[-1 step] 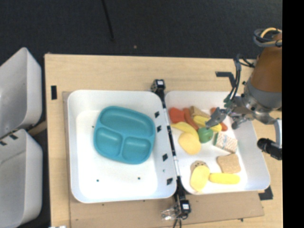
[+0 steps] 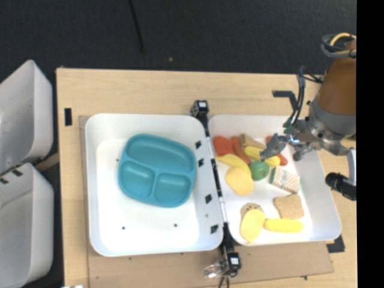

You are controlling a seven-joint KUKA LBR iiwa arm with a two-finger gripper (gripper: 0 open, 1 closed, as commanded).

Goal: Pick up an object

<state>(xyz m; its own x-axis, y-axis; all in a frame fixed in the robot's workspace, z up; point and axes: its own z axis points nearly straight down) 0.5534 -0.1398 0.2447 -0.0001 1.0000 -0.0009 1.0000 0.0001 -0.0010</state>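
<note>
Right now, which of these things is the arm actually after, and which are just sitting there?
Part of the job:
- gripper, above the right bin's pile
- toy foods there: green piece, yellow banana, orange carrot, toast slice

Just lying about:
- blue divided plate
- left bin that holds it
</note>
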